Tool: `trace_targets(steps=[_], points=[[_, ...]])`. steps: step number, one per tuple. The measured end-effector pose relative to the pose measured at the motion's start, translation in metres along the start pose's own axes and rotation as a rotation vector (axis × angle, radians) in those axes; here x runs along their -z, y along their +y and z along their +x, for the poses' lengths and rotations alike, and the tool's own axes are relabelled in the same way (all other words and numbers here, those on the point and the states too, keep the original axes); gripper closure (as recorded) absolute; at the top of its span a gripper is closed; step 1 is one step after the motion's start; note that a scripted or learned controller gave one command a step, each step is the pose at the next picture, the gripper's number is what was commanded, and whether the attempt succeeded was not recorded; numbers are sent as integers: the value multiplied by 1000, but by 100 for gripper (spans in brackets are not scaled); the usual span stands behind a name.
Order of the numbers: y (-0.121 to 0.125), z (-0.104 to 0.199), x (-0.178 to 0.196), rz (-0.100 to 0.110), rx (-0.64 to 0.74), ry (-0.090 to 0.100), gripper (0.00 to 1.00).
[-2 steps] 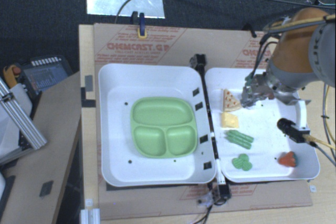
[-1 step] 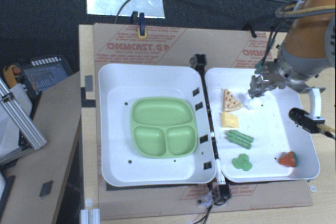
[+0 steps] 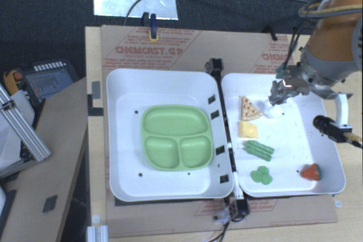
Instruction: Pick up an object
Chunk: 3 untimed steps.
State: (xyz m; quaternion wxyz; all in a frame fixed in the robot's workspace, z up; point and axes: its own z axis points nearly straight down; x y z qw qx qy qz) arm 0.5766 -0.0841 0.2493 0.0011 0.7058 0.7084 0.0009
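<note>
The right bin (image 3: 332, 170) holds several toy foods: a pizza slice (image 3: 248, 107), a yellow cheese block (image 3: 248, 130), green beans (image 3: 259, 149), a green broccoli piece (image 3: 261, 175) and a red strawberry (image 3: 310, 172). My gripper (image 3: 276, 98) hangs low over the back of the right bin, just right of the pizza slice. A small pale object (image 3: 271, 109) lies right below its tip. The arm's grey wrist and orange band rise to the upper right.
The left bin (image 3: 122, 88) holds a green three-compartment tray (image 3: 174, 136). A black clamp divider (image 3: 218, 107) runs between the bins. A black-tipped fixture (image 3: 328, 125) juts in over the right bin's right edge. Cables cross behind the bench.
</note>
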Motion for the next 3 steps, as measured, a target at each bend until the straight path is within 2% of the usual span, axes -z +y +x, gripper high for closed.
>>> trace_targets(steps=[2,3], points=[[-6,110,-4,1,7,3,100],[7,164,-19,1,5,1,100]])
